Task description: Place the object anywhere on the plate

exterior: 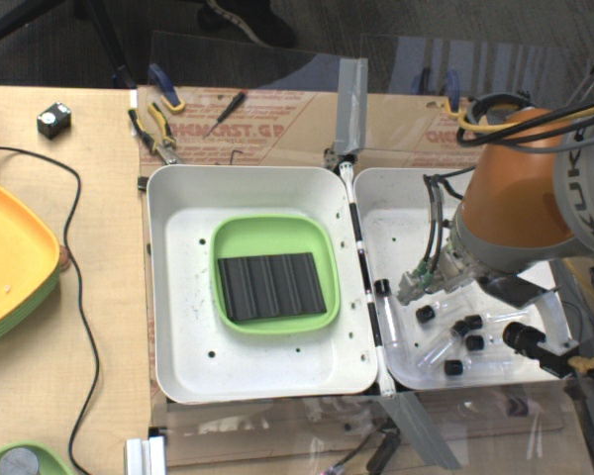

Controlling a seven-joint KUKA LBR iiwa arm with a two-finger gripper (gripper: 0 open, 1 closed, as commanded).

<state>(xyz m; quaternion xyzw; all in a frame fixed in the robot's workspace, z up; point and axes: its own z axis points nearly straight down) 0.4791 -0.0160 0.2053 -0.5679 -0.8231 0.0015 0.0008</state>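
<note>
A green square plate (269, 232) sits in the middle of the left white bin (178, 265). A black ridged rectangular slab (274, 287) lies flat on the plate, covering most of its bottom. My gripper (417, 287) hangs low over the left part of the right bin (396, 206), below the orange and grey wrist. It is well apart from the plate and the slab, and I see nothing between its tips.
Several small black pieces (467, 326) and a clear plastic tube (438, 349) lie on the right bin's floor near the gripper. Pliers (156, 127) lie on cardboard behind the bins. Yellow bowls (10, 265) and a black cable (74, 295) are on the wooden table at left.
</note>
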